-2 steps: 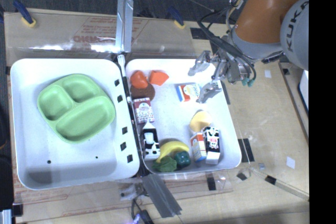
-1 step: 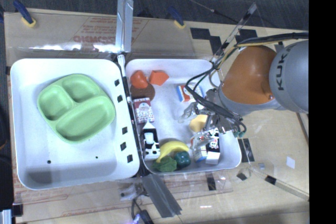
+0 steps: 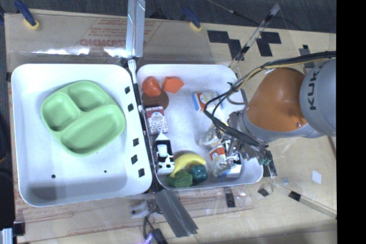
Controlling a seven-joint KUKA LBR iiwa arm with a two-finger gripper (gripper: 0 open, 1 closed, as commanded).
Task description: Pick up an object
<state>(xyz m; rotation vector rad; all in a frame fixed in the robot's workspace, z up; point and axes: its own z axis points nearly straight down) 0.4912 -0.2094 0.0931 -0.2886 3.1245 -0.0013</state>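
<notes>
The likeliest target is the small crumpled packet, red and white with some blue, lying in the right-hand bin close to that bin's lower right corner. The end effector is down in the bin right at that packet, but cables and the wrist cover the fingertips, so I cannot tell whether they are apart or together, nor whether anything sits between them. Judging from this, the task is not yet done: nothing is visibly lifted, every object lies on the bin floor, and the grasp and the raise both remain.

Other things in the right-hand bin, placed from the packet: a banana just to its left, with green and teal pieces below the banana; a black-and-white carton further left against the bin's left wall; a red-labelled bottle above that; a red tomato-like piece and an orange block near the upper left; a small white-and-orange box above the packet.

The arm comes in from the right, its orange band above the packet, wrist bent steeply down into the bin. Far left of the packet, the other bin holds a green divided plate. Both bins rest on the surface.
</notes>
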